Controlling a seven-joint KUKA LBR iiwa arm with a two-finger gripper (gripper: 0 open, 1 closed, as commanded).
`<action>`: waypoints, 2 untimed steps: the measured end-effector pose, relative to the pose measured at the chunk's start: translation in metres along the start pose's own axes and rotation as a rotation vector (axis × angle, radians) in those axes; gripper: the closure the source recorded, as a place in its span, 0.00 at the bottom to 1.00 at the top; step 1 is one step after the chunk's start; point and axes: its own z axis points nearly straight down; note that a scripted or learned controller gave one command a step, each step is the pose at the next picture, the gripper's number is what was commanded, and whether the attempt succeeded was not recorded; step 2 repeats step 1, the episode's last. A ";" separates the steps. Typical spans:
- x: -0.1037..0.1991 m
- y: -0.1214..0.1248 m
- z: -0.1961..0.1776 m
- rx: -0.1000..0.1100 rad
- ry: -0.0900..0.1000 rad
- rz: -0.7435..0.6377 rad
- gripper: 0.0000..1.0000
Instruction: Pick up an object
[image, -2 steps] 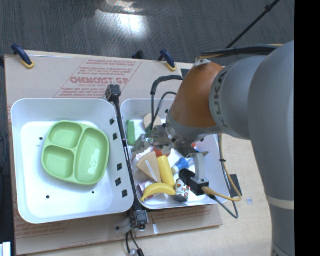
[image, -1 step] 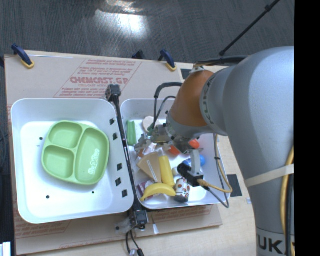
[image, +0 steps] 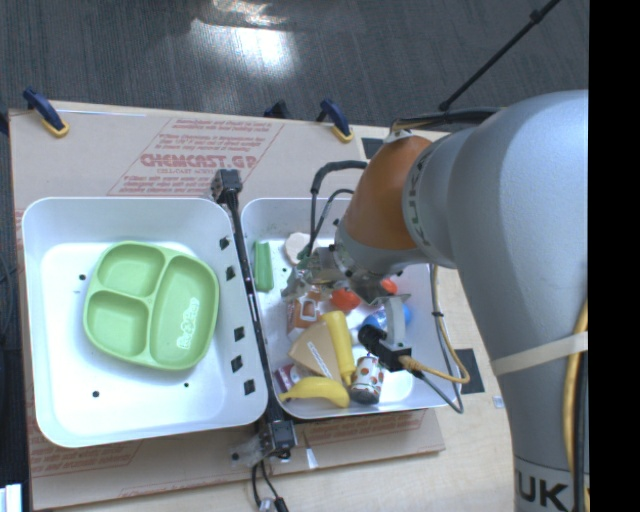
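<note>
The right bin (image: 432, 395) holds a heap of small items: a yellow banana (image: 316, 390), a tall yellow piece (image: 339, 343), a tan wedge (image: 313, 353), a green stick (image: 263, 266), a small patterned can (image: 368, 378) and a blue-and-white item (image: 378, 328). My gripper (image: 318, 277) reaches down into the back middle of this bin, just above an orange-brown packet (image: 303, 311) and a red piece (image: 345, 298). The grey arm with its orange band (image: 385, 195) covers the bin's right and back parts.
The left bin (image: 50, 225) carries a light green divided plate (image: 152, 304). A black bar with clamps (image: 243, 300) runs between the two bins. Both bins rest on a cardboard sheet (image: 150, 150) held by blue clips. A cable (image: 440, 372) loops over the right bin's front.
</note>
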 end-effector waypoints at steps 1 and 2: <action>0.033 -0.069 -0.089 0.002 0.002 0.004 1.00; 0.033 -0.069 -0.089 0.002 0.002 0.004 1.00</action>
